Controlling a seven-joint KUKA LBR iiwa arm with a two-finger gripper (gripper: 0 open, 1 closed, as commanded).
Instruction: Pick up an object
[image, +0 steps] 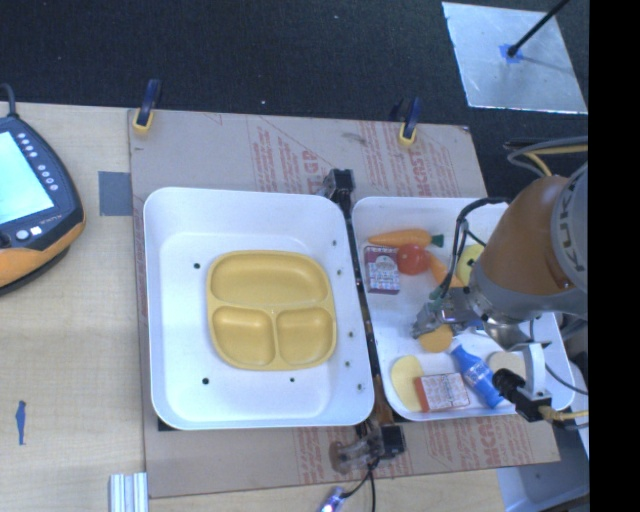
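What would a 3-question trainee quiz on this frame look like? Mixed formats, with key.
1. True or false: the yellow divided tray sits in the right bin.
2. Which lies nearest the right bin's front rim: A) carrot B) red packet C) tomato?
3. Fill in: the end effector is over the ___ bin.

Key: 1 false, it sits in the left bin; 2 B; 3 right.

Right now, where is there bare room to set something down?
Left bin: bare white floor all round the yellow divided plate, whose compartments are bare too. Right bin is crowded: carrot, tomato, blue bottle, packets, with the gripper over them.
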